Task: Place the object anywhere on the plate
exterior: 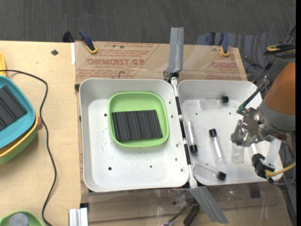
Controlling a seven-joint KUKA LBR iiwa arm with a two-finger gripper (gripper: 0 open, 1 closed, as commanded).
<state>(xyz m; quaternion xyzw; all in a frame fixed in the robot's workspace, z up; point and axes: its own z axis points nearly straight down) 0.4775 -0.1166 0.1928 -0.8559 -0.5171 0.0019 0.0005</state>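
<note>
Clear vials with black caps [216, 145] lay scattered in the right bin [202, 91], one tube [237, 153] standing directly under the gripper [241, 138]; whether its fingers gripped the tube could not be told. Cardboard [117, 60] behind read "CHEMCAST GP." A green plate [162, 107] sat in the left bin [94, 164].

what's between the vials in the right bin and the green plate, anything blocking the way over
Only the two bins' adjoining rims, running between the clear vials in the right bin and the green plate in the left bin. The plate carries a dark ribbed insert. The gripper is over the right bin, beside a vial.
</note>
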